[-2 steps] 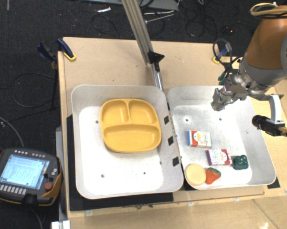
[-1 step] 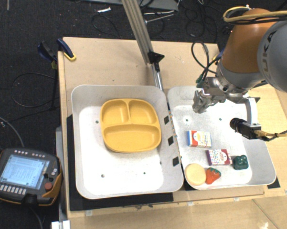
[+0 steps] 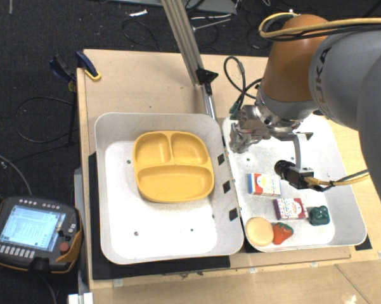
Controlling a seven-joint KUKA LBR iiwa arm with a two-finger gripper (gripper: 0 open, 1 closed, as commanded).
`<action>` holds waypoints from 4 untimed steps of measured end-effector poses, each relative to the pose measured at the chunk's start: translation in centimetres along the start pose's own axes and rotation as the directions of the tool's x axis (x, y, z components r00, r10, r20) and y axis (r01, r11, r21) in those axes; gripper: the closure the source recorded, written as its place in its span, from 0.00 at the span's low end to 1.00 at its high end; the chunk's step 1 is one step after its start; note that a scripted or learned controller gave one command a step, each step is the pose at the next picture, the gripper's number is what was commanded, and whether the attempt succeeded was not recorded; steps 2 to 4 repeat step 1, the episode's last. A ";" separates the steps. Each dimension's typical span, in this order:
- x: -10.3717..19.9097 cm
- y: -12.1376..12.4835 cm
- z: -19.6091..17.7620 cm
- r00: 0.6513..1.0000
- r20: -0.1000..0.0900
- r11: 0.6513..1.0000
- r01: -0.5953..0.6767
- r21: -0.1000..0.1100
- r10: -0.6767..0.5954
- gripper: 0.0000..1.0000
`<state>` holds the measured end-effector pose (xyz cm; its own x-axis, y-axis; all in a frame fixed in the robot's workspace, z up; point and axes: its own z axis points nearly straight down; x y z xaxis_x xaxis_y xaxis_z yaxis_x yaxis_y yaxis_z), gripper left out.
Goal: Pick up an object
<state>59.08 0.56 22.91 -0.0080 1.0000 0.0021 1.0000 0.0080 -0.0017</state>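
Observation:
My gripper (image 3: pixel 239 138) hangs over the far left part of the right bin (image 3: pixel 340 163), close to the wall shared with the left bin. Nothing shows under it except bare bin floor. Several small objects lie nearer the front of that bin: a white carton with red and blue print (image 3: pixel 264 184), a purple and red box (image 3: pixel 290 208), a dark green object (image 3: pixel 319 216), a round beige object (image 3: pixel 260 230) and a red strawberry-like object (image 3: pixel 282 232). All of them rest apart from the gripper, toward the front of the bin.
A yellow divided plate (image 3: pixel 173 166) lies in the left bin (image 3: pixel 114 220). A slanted metal pole (image 3: pixel 185 33) rises behind the bins. A teach pendant (image 3: pixel 33 232) sits off the bench at lower left. The big grey and orange arm (image 3: pixel 317 62) overhangs the right bin's far side.

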 end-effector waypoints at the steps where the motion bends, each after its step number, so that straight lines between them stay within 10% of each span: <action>1: 6.2 -0.7 0.6 1.000 0.000 1.000 0.001 0.000 -0.001 1.00; 4: 6.2 -0.7 0.6 1.000 0.000 1.000 0.001 0.000 -0.001 1.00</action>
